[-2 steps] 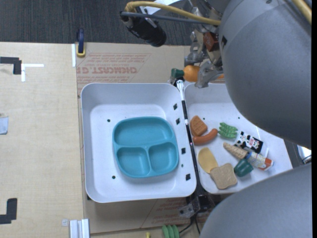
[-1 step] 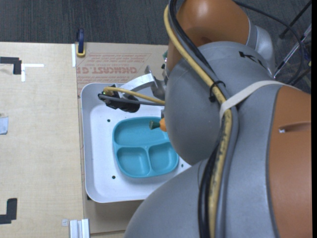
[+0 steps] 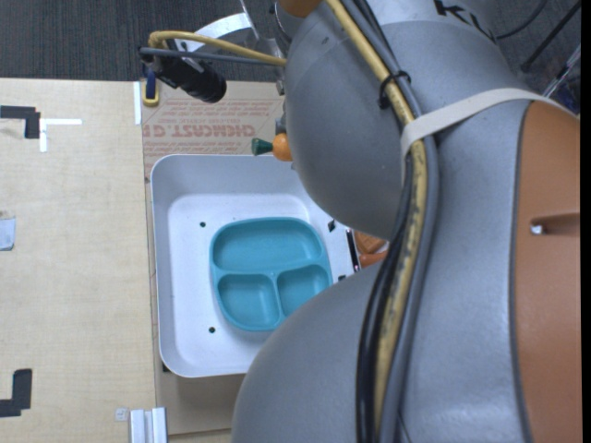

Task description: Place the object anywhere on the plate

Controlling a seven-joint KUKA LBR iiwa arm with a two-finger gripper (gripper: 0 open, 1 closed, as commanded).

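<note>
A teal plate point(image 3: 268, 270) with three compartments lies in the left white bin point(image 3: 180, 201), near its middle. Nothing rests on the parts of the plate that show. The grey arm point(image 3: 416, 155) with its orange band point(image 3: 554, 275) covers the right half of the view, including the right bin. A small orange and green object point(image 3: 277, 146) peeks out at the arm's edge just beyond the bin's far rim. Another bit of orange point(image 3: 369, 245) shows at the arm's edge right of the plate. The gripper itself is hidden behind the arm.
A brown cardboard sheet with printed letters point(image 3: 212, 127) lies behind the left bin. A black cylinder on a bracket with a yellow cable point(image 3: 189, 77) sits above it. A light wooden bench surface point(image 3: 74, 247) stretches to the left.
</note>
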